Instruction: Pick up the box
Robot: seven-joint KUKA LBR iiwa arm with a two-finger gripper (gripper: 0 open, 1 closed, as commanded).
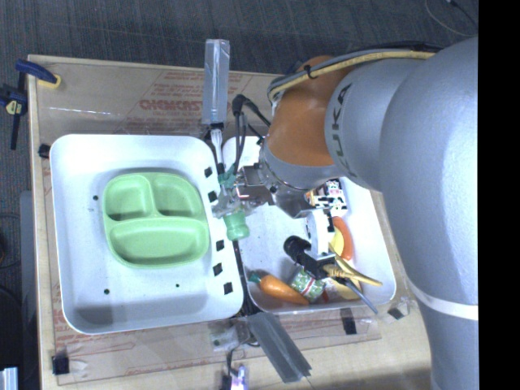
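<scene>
The claw (235, 210) hangs over the seam between the two bins; how far open it is cannot be told. The box (331, 195) lies in the right bin (382, 270), partly under the arm. A green tray (154, 218) sits in the left bin (73, 299).

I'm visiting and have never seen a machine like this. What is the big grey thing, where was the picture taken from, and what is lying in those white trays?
The big grey shape is a robot arm with an orange band, reaching in from the right. The one camera looks down at a slant on a bench bearing two white bins. The left bin holds a green divided plate. The right bin holds a jumble of small things, among them a carrot and a small printed box half hidden under the arm. The claw sits low over the seam between the bins. Whether it grips anything is unclear.
</scene>
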